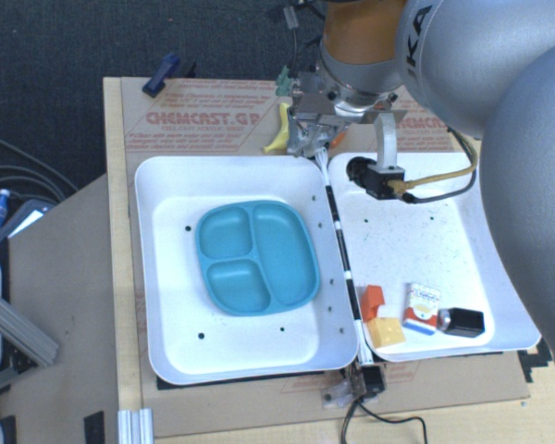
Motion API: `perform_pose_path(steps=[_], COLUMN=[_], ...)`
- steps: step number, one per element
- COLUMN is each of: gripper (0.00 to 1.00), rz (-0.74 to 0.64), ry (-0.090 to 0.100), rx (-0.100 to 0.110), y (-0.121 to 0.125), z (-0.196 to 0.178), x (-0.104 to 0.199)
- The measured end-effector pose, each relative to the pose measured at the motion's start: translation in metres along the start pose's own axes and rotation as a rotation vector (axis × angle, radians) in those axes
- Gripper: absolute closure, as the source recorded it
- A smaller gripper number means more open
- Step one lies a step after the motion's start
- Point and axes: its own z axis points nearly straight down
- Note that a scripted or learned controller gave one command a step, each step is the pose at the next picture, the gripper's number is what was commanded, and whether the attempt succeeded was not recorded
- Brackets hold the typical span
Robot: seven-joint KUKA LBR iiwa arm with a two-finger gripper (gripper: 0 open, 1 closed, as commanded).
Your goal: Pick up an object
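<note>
In the right bin (444,239), near its front left corner, lie an orange block (374,299), a yellow block (385,332), a small white and red box (424,305) and a black object (463,321). A blue divided plate (256,255) rests in the left bin (166,276). My gripper (307,144) hangs over the back rim where the two bins meet, far from the blocks. A curved yellow object (278,134) sits right beside it on its left; whether the gripper holds it is hidden.
Brown cardboard (203,118) lies behind the bins, with a small blue item (161,74) at its back left corner. A black unit with a cable (374,178) hangs off the wrist over the right bin's back. Cables run along the left.
</note>
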Motion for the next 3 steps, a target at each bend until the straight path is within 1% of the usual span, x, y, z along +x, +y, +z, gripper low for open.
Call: perform_pose_path(steps=[1,2,3], gripper=[1.0,1.0,1.0], rz=[0.0,-0.002,0.0], ry=[0.0,0.001,0.0], rx=[-0.004,0.001,0.001], y=[0.027,0.004,-0.014], z=[0.011,0.02,0.007], x=[-0.015,0.063,0.005])
